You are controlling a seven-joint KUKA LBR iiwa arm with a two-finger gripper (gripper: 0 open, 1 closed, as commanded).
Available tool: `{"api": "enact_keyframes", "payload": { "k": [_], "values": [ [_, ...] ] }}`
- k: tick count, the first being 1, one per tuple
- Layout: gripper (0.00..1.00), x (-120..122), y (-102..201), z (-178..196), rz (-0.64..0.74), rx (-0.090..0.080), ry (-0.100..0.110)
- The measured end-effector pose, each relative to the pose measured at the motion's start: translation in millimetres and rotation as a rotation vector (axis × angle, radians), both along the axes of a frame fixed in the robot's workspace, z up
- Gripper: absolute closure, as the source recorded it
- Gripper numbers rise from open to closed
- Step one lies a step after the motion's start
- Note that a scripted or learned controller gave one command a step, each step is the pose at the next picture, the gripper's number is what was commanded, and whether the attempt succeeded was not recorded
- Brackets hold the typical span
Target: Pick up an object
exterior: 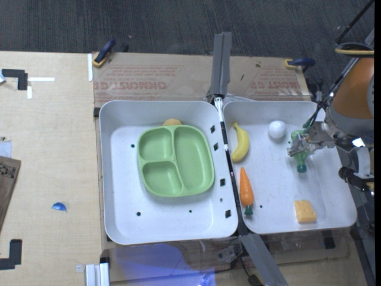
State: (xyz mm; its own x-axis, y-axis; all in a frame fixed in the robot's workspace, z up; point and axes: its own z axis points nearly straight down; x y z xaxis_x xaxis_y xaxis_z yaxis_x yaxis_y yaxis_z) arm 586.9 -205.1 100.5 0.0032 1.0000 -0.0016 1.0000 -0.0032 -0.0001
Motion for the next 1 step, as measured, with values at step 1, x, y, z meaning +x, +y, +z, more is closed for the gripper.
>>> {"api": "enact_keyframes", "payload": {
  "k": [1],
  "values": [
    [1.0,19.1,41.3,101.5,-0.073,0.0,0.001]
  ]
}}
